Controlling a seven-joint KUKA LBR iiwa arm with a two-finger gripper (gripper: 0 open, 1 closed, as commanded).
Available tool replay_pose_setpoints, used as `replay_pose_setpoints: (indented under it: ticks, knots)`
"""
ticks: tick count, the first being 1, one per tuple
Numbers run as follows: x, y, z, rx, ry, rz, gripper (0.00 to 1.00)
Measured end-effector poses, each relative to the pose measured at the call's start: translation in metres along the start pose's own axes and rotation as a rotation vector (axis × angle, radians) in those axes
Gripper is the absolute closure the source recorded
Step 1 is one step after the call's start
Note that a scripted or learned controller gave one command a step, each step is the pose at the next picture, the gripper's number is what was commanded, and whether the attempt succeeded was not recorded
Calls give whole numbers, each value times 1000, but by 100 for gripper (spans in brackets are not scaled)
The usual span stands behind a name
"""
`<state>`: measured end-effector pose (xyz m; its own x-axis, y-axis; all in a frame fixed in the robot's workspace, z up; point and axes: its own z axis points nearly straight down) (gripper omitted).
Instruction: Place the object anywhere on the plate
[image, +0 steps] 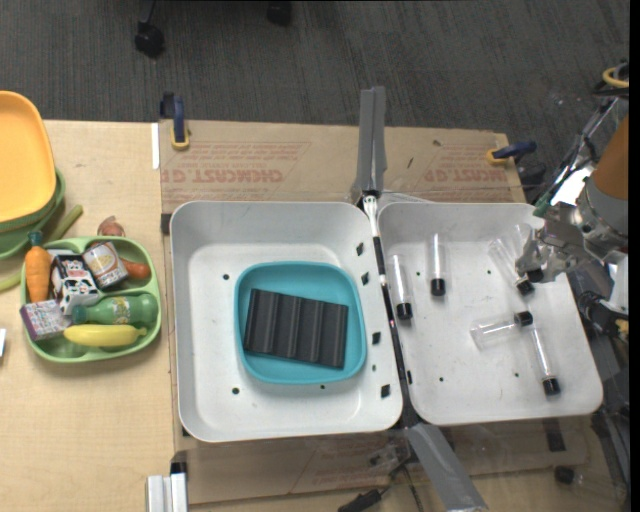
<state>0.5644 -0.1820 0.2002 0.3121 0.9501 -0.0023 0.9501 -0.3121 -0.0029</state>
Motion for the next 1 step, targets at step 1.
replay_pose_setpoints:
  ticks: [1]
  knots:
    - [0, 0, 0, 0, 0, 0, 0]
